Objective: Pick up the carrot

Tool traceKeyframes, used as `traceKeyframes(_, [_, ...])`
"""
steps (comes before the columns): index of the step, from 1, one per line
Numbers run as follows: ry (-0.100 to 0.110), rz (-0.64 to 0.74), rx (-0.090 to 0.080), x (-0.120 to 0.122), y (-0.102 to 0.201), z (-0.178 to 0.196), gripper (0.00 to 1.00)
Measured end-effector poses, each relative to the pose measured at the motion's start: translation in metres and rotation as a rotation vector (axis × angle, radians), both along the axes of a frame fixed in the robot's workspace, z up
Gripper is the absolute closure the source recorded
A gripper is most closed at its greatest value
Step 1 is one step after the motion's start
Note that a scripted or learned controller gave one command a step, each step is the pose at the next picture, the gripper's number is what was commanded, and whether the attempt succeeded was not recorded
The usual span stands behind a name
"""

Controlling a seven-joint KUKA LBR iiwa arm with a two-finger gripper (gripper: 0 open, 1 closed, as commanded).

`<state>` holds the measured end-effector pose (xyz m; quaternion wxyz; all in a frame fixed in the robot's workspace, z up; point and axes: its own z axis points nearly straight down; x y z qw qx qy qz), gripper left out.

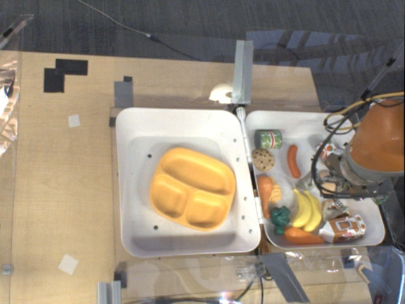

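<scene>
At the near edge of the right-hand bin (378, 236), closest to the camera, lies the carrot (302, 236), orange with a bushy green top (280, 217). Its long axis runs roughly left to right along the bin's front wall, leafy end pointing left toward the divider and the root running right. Its right end sits just beside a small carton (345, 228), and a bunch of bananas (307, 210) lies touching or nearly touching it on the far side. Above the right part of this bin hangs the arm's wrist, orange-banded, with the gripper (330, 183) beneath it amid cables; whether it is open or closed cannot be told, and nothing is visibly held. Farther back lie an orange fruit (264, 187), a cookie (263, 159), a sausage (293, 161) and a green can (269, 139). The left bin (136, 176) holds a yellow divided plate (192, 187). The likely risk is crowding: a descent could land on the bananas or carton, or strike the front wall, and the carrot could slip away.
</scene>
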<state>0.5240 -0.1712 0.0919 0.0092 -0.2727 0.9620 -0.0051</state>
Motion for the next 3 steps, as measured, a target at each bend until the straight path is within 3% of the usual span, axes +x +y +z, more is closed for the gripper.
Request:
traceKeyframes(1, [-0.011, 0.008, -0.001, 0.004, 0.002, 0.012, 1.00])
traceKeyframes(2, [0.011, -0.006, 0.004, 0.012, 0.015, 0.031, 1.00])
traceKeyframes(3, [0.015, -0.087, 0.007, -0.019, 0.021, 0.019, 1.00])
